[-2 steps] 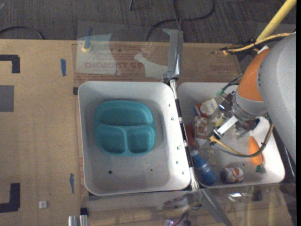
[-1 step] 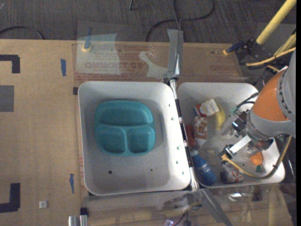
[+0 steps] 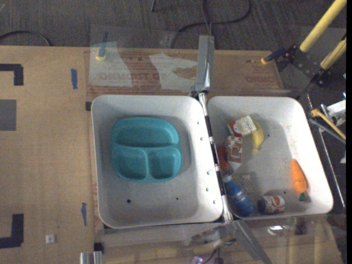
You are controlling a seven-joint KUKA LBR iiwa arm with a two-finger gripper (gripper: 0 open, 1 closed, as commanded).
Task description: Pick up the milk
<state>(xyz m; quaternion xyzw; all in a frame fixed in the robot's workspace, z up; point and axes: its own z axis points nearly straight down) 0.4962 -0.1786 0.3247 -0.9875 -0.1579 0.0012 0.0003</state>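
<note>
Two white bins sit side by side on the wooden table point(image 3: 44, 147), and the hand's state cannot be told.

The left bin point(image 3: 104, 202) holds a teal divided tray point(image 3: 146, 148). In the right bin point(image 3: 280, 114), the milk point(image 3: 235, 149), a red-and-white carton, lies just right of the divider, below a banana point(image 3: 257, 138), above a blue bottle point(image 3: 238, 196); a can point(image 3: 271, 203) and a carrot point(image 3: 298, 177) lie farther right.

Both bins, the left bin point(image 3: 110, 208) and the right bin point(image 3: 286, 120), look like smooth white plastic with a dull sheen. The teal divided tray point(image 3: 146, 147) is matt plastic. The milk carton point(image 3: 235, 149) looks like printed card. The bench point(image 3: 44, 158) is bare, matt wood board.
</note>
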